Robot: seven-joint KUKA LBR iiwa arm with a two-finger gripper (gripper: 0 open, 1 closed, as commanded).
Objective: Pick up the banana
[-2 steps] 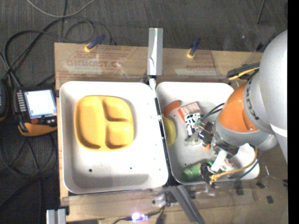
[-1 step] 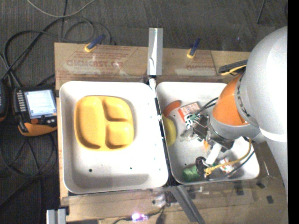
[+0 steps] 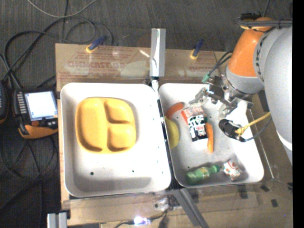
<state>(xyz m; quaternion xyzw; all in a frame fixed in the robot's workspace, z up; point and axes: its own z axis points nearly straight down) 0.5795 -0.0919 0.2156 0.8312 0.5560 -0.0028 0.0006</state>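
banana (image 3: 173, 133) | right bin's (image 3: 247, 167) left wall | end effector (image 3: 216, 99) well apart

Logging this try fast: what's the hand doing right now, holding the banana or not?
Hand: over the right bin's far side; whether open or closed cannot be told. Banana lies apart, by the bin's left wall.

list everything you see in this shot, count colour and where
white bins: 2, white, side by side on the bench
divided tray: 1, yellow, in the left bin
banana: 1, yellow, right bin against its left wall
carrot: 1, orange, middle of the right bin
carton: 1, red, white and black, beside the carrot
green bottle: 1, green, near edge of the right bin
small can: 1, red and white, right of the bottle
handheld screen: 1, black and orange, left of the bins
gripper: 1, grey, over the right bin's far side
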